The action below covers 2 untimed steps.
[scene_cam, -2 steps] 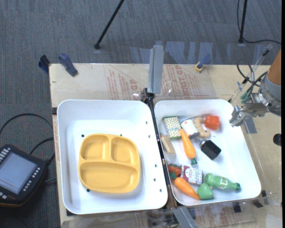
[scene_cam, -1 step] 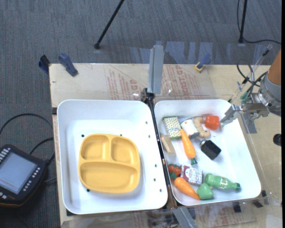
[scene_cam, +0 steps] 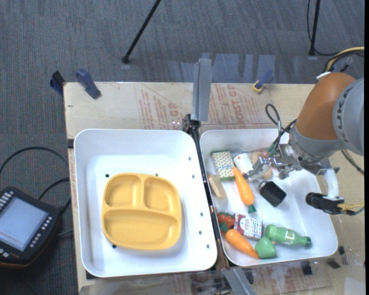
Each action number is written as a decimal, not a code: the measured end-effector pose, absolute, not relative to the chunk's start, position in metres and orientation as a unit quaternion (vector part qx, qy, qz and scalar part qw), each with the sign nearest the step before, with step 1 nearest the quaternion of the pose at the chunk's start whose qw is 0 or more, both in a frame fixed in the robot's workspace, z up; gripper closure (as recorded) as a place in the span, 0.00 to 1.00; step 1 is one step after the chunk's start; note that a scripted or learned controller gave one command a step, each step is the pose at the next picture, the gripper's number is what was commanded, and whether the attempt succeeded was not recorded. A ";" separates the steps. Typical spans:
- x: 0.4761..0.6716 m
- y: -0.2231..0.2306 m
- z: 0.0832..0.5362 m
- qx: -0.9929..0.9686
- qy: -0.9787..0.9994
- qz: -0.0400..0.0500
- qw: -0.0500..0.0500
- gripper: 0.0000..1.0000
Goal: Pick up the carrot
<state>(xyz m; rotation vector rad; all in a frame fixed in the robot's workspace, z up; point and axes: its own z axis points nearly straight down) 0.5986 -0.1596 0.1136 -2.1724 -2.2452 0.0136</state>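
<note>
Right now the grey arm with its orange band (scene_cam: 323,112) reaches into the right shallow white bin (scene_cam: 323,226), its two-finger gripper (scene_cam: 269,168) low over the bin's middle. Whether it is open or closed cannot be told from this slant. An orange toy carrot with a green tip (scene_cam: 243,189) lies on the bin floor just left of the gripper, apart from it. A second orange carrot (scene_cam: 240,242) rests near the front wall, beside a green plastic bottle (scene_cam: 286,235). A black block (scene_cam: 272,193) sits just below the gripper. A yellow divided plate (scene_cam: 141,211) lies in the left white bin (scene_cam: 89,165).
</note>
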 end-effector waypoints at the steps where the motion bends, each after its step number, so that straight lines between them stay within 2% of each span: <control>1: 0.558 -0.100 0.084 -0.684 -0.730 0.002 0.003 0.00; 2: 0.646 -0.134 0.191 -0.709 -0.705 -0.002 -0.003 0.00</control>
